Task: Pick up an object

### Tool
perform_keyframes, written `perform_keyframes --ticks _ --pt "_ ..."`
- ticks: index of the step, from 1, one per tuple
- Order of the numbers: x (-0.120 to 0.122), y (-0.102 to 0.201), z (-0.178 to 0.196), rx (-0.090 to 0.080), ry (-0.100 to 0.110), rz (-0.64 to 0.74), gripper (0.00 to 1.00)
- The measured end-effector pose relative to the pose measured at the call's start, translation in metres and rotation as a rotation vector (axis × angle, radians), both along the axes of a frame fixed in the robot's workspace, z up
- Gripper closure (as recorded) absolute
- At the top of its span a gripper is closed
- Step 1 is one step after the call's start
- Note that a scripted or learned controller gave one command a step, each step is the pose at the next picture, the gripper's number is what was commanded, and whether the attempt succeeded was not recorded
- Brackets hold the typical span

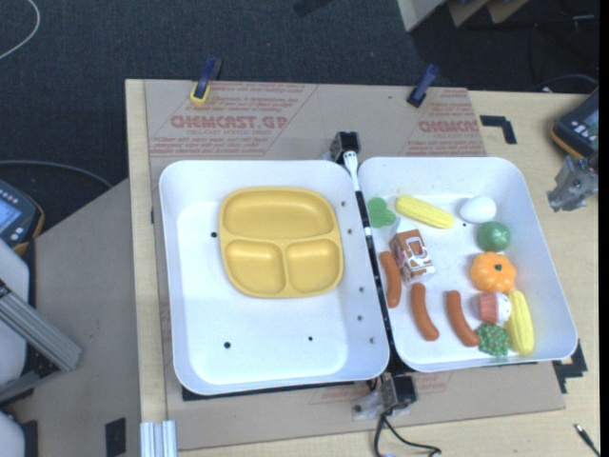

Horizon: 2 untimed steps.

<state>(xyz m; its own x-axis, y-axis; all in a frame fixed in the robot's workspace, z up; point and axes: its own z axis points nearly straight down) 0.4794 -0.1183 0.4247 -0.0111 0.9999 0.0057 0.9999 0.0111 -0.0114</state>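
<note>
Aiming for the smooth white plastic egg (478, 208), lying up from the round orange toy pumpkin (493, 272), bring the grey metal gripper (569, 187), up-right of that pumpkin with its grip state impossible to tell, down centred across the egg's narrow width.

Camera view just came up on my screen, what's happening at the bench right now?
Nothing is being handled yet. The pincer sits at the far right, outside the bins, and whether it is open is unclear. The left bin holds a yellow divided tray. The right bin holds the toy food: a corn cob, a white egg, a small pumpkin, three sausages and a few other pieces, all lying loose.
</note>
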Motion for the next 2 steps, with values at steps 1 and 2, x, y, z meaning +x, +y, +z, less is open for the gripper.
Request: perform_keyframes --ticks 1,2 --pt "-0.001 0.059 -0.093 -0.002 0.0 -0.004 1.0" --pt "-0.001 0.126 -0.175 -0.003 -0.002 -0.005 1.0"
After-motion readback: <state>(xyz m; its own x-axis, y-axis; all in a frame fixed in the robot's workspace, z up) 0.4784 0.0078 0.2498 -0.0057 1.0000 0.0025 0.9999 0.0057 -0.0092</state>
